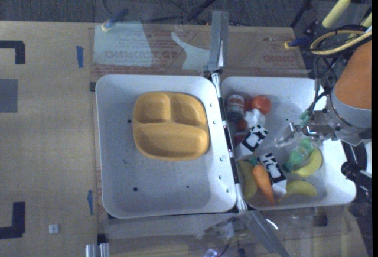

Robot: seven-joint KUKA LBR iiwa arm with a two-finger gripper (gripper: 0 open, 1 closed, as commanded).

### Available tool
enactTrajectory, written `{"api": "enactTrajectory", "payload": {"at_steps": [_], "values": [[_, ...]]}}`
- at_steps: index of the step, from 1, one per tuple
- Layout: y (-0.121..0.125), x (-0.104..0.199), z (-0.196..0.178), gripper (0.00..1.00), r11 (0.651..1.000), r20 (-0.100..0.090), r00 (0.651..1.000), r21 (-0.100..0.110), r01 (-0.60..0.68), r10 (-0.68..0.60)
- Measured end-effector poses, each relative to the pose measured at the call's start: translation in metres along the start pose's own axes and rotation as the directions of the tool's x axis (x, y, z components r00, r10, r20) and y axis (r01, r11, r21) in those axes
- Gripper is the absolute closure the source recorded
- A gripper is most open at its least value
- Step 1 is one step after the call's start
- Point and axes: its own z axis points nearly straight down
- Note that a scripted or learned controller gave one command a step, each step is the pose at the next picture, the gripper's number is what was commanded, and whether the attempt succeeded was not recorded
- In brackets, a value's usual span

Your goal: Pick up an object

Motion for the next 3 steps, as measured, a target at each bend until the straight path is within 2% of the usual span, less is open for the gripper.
{"api": "enactTrajectory", "payload": {"at_steps": [1,2,3], "values": [[-0.004,-0.006,0.096,0.0,0.998,0.008,0.998,-0.033,0.059,-0.059],[-0.011,0.015,0.121,0.0,0.936,0.011,0.936,-0.019,0.352,-0.352],[-0.011,0.013,0.115,1.0,0.938,0.011,0.938,-0.018,0.346,-0.346]]}}
